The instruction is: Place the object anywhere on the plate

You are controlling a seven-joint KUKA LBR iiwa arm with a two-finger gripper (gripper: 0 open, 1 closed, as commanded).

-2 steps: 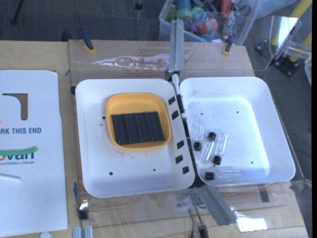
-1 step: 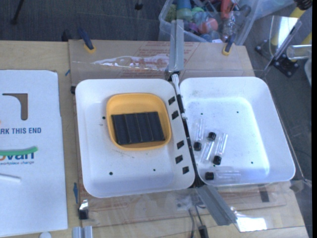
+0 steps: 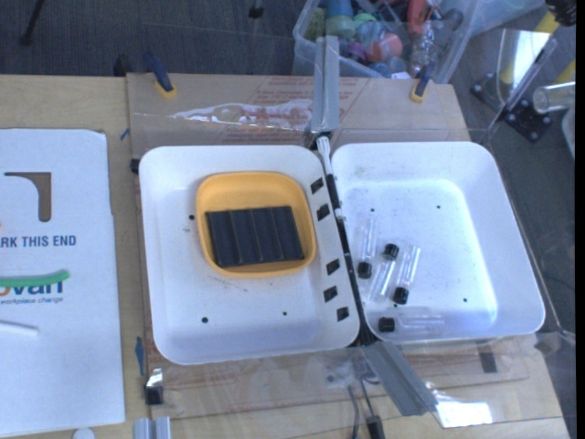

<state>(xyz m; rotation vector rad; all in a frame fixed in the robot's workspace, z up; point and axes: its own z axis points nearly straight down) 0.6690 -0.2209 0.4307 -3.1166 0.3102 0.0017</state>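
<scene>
1. Yellow plate (image 3: 255, 190) sits in the left bin (image 3: 169, 273), with a dark ribbed slab (image 3: 255, 237) lying flat on it.
2. Task objects: clear vials with black caps (image 3: 388, 268), loose in the right bin (image 3: 475, 199), lower-left part, near the divider between the bins.
3. Vials are well apart from the plate.
4. Gripper state: nothing to read here.
5. Tub of mixed coloured items (image 3: 384, 16) behind the worktop (image 3: 82, 99).

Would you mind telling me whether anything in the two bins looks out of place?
Nothing looks spilled or damaged. The dark ribbed block lies flat on the yellow plate; clear vials lie scattered loosely in the right bin.
</scene>
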